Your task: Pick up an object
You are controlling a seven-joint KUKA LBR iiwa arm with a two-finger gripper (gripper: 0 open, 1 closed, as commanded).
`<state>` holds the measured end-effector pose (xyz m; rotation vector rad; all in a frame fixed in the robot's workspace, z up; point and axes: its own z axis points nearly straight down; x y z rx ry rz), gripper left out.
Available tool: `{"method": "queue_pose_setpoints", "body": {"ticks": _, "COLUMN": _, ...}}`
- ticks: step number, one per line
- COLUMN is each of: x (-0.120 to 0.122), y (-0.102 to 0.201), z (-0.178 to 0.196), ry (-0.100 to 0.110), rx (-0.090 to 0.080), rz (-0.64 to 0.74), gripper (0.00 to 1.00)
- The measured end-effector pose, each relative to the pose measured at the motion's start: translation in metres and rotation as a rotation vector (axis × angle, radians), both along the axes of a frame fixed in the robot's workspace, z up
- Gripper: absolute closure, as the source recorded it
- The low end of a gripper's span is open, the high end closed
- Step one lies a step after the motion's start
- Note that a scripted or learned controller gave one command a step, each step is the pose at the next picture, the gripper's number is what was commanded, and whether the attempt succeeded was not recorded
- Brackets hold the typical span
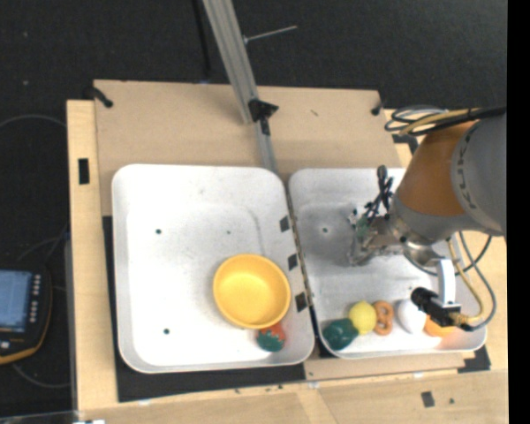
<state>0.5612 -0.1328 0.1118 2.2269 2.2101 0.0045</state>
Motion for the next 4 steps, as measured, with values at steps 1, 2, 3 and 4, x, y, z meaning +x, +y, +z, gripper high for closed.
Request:
{"method": "queue_pose_setpoints", "body": {"ticks": 1, "x": 0.002, "y": 0.009, "z": 0.051, "ry": -0.002, "rx": 0.0, "rz": 0.011, "gripper": 1.0}}
{"method": "queue_pose_setpoints", "body": {"ticks": 2, "x": -0.003, "y": 0.002, "z": 0.101, "ry": -0.003, "rx": -0.001, "rz": 0.009, "gripper": 1.0}}
{"method": "queue_pose_setpoints", "body": {"ticks": 3, "x": -0.002, "y": 0.001, "z": 0.116, "ry": 0.001, "rx": 0.0, "rz": 0.011, "gripper": 1.0}}
{"method": "queue_pose_setpoints", "body": {"ticks": 4, "x": -0.016, "y": 0.05, "z": 0.116, "ry": 0.003, "rx": 0.001, "rz": 0.014, "gripper": 1.0}}
